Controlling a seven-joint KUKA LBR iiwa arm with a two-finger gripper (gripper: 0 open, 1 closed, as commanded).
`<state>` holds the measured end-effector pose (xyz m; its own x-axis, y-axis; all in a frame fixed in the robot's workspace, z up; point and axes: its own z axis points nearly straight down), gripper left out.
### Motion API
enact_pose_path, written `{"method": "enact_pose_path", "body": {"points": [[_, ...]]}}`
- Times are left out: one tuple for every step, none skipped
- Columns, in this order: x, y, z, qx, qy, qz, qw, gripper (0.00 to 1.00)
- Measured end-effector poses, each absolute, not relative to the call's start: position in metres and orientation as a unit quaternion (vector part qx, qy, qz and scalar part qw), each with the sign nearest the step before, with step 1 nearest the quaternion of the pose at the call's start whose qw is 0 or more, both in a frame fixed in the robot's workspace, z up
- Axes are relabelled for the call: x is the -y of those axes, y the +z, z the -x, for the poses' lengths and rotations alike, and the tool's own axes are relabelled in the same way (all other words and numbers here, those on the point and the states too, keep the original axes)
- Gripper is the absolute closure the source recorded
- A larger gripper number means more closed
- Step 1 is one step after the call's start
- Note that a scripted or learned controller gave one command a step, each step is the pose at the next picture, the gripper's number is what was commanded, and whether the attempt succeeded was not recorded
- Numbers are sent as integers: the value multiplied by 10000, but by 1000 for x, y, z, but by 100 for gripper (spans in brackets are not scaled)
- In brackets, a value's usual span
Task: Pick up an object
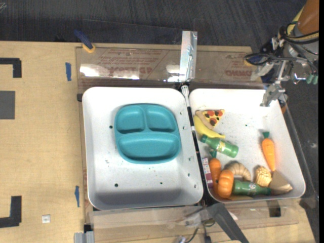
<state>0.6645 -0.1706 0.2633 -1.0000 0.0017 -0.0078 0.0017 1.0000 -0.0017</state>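
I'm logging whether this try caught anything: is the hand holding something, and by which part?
Nothing is held. The hand hangs at the far right corner of the right bin, nothing between its fingers; the carrot lies apart in the bin.

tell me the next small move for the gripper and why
Probably move down and inward toward the carrot. The gripper hangs over the right bin's far right corner, above bare floor, while the carrot lies apart from the other toys, nearest to it.
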Motion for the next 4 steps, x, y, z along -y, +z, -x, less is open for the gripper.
{"method": "enact_pose_path", "body": {"points": [[225,111,-615,-9998,16,170,-40,0],[224,89,-562,-9999,-13,131,52,0],[223,103,-567,-9998,-40,147,131,100],[219,89,-596,-9766,-16,2150,49,100]]}}
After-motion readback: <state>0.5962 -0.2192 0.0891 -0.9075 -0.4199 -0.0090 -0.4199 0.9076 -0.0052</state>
